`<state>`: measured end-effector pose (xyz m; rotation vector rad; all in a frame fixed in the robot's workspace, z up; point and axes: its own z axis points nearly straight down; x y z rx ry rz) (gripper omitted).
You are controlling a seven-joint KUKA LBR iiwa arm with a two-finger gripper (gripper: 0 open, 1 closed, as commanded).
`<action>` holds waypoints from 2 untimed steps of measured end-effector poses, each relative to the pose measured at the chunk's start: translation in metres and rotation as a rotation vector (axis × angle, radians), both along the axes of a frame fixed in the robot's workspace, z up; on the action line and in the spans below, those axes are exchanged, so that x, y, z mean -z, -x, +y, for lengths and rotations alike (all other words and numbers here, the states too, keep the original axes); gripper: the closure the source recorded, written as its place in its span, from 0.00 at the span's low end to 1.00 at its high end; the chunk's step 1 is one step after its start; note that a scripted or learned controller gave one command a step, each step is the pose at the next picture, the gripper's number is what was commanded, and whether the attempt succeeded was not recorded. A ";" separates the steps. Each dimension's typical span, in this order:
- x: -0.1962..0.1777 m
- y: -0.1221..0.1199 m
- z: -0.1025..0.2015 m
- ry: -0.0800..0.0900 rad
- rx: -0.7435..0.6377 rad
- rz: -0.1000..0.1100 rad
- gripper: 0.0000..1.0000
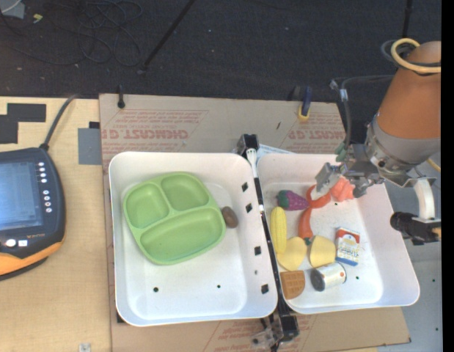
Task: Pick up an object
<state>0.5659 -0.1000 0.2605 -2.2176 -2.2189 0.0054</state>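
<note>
My gripper (339, 179) hangs over the back of the right bin (388, 284), on the grey arm with the orange band (414, 86). A salmon-orange object (343, 190) sits right at the gripper's tip, partly covered by it; I cannot tell whether it is held or lies on the bin floor. Just left of it lie a purple eggplant (291, 199) and an orange carrot (308, 220). Further forward are a yellow corn cob (278, 229), a yellow lemon (291, 255), a yellow wedge (323, 251), a small carton (348, 246), a silver can (329, 276) and a brown waffle (292, 284).
The left bin (175, 292) holds a green divided plate (175, 218) with a small brown object (229, 216) at its right edge. A black divider (260, 226) runs between the bins. A tablet (21, 204) lies at the far left of the bench.
</note>
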 end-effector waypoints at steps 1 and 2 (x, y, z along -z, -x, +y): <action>0.131 -0.012 -0.011 -0.002 0.001 0.011 0.00; 0.171 0.000 0.007 0.015 0.009 -0.012 0.00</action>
